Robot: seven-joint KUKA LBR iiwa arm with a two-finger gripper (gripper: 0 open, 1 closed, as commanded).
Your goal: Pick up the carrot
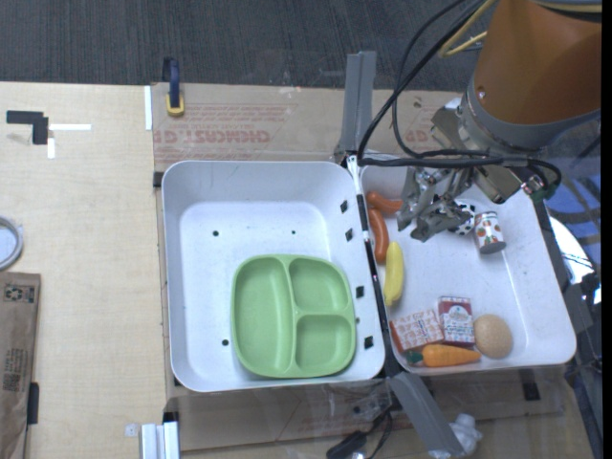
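Observation:
The carrot (449, 356) is a short orange piece with a green end, lying at the front edge of the right bin (535, 285), between the red cartons and the bin's front wall. My gripper (435, 220) hangs over the back part of that bin, well behind the carrot and apart from it. Its fingers stand open with nothing between them. The orange-banded arm comes in from the upper right.
In the right bin lie two orange sausages (380, 232) by the left wall, a banana (393, 272), a small can (489, 232), two red cartons (456, 319) and a tan egg-like ball (492, 336). The left bin (191, 256) holds a green divided plate (295, 314).

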